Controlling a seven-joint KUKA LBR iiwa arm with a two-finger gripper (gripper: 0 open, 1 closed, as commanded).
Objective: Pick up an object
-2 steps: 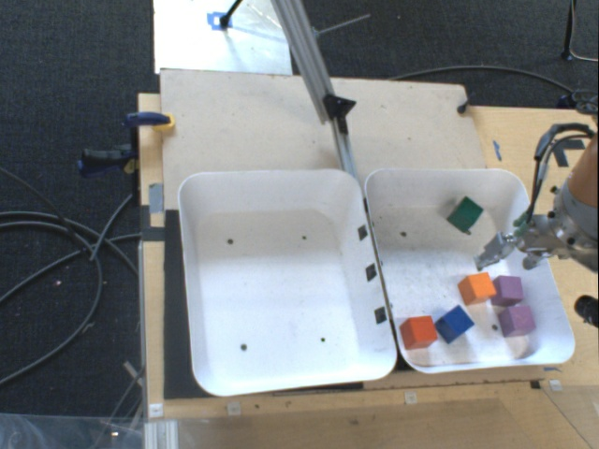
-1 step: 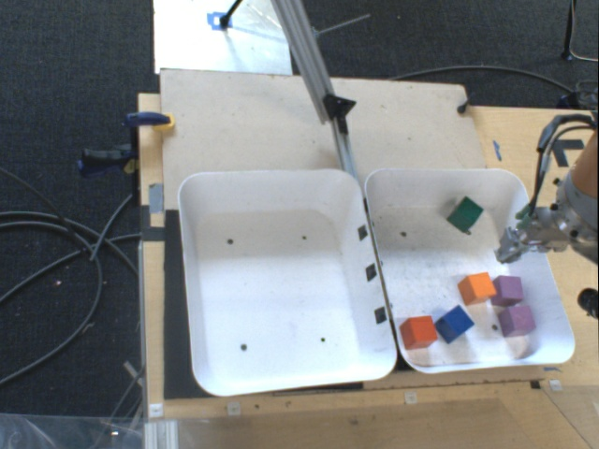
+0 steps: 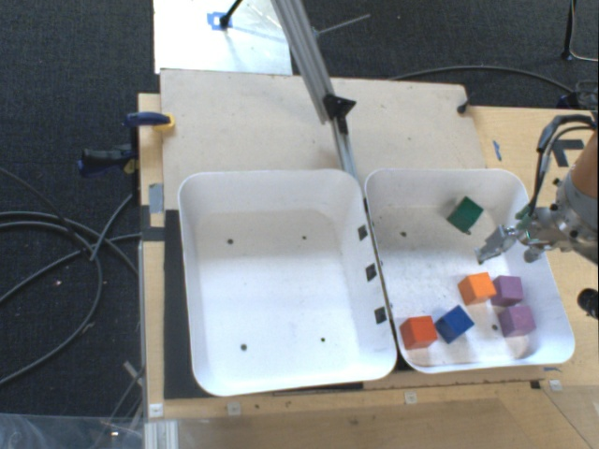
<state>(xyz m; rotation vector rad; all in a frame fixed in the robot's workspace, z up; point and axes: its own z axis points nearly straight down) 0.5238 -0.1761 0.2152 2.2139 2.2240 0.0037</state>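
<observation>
From my remote seat I find no readable text, label, brand, number or sign anywhere in this view. The small dark squares (image 3: 371, 271) along the wall between the two bins, running toward 6 o'clock, carry no legible marks at this resolution. The blocks' faces are plain colour, with no print I can make out.

Six small blocks in the right bin (image 3: 538, 195). Green cube (image 3: 464, 214) alone, tilted, toward the far edge. Orange cube (image 3: 477, 288) just beside upper purple cube (image 3: 507, 289), mid-bin near the right wall. Lower purple cube (image 3: 516, 321) near the front right corner. Blue cube (image 3: 454, 324) touching red-orange cube (image 3: 418, 332) along the front edge.
</observation>
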